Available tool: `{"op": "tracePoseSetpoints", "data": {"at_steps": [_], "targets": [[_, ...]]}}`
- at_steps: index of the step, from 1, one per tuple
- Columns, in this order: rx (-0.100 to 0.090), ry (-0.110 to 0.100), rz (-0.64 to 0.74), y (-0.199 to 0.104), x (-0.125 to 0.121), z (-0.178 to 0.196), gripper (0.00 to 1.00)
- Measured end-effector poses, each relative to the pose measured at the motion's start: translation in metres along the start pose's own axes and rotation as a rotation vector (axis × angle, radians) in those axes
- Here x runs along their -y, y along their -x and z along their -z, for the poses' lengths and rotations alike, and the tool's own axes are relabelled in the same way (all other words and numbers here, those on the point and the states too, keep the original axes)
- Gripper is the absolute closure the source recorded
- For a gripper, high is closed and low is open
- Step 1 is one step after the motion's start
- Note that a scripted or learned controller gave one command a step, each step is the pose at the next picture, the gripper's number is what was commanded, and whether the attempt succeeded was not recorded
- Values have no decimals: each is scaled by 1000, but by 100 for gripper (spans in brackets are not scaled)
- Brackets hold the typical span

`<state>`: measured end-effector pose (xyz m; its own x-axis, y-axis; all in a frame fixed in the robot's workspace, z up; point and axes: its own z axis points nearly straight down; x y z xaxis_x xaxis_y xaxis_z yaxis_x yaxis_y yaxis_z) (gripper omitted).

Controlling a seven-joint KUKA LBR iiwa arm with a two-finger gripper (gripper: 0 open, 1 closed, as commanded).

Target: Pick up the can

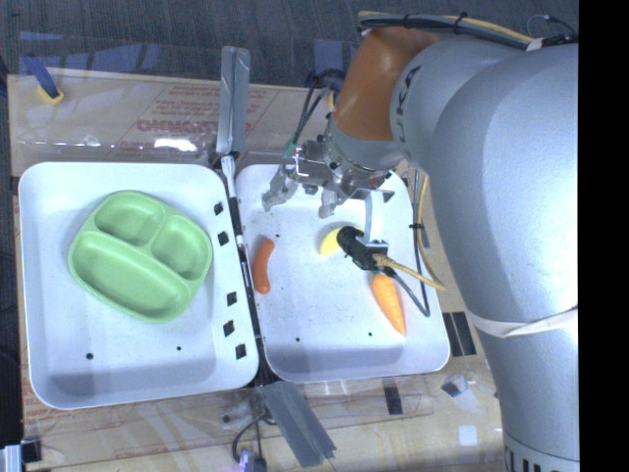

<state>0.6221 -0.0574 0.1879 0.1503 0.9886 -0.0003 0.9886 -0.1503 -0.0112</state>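
The gripper hangs over the far part of the right bin, its 2 fingers spread apart with nothing between them.

I cannot tell where the can is. The arm covers the right side of that bin, so the can may lie under it. Nothing that lies open to the camera reads clearly as a can.

As a judgement, a can is stiff, with smooth, round metal walls. It is likely light if empty and heavier if full. The curved wall can slip out of a narrow pinch, and a thin one may dent under a hard squeeze. The best hold is across the middle of the side wall, with the fingers square to its long axis. If it lies on its side it may roll when touched.

The count:
- 2 white bins, the left bin and the right one
- 1 green plate with 3 hollows, in the left bin
- 2 carrots in the right bin: the left carrot near the divider and the right carrot near the arm
- 1 small yellow thing between the 2 carrots, too small to name
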Motion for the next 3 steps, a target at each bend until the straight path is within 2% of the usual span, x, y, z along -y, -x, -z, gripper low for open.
{"op": "tracePoseSetpoints", "data": {"at_steps": [1,2,3], "targets": [[0,2,193,25,104,-1,0],[1,4,43,0,86,0,0],[-2,2,70,54,124,-101,0]]}}
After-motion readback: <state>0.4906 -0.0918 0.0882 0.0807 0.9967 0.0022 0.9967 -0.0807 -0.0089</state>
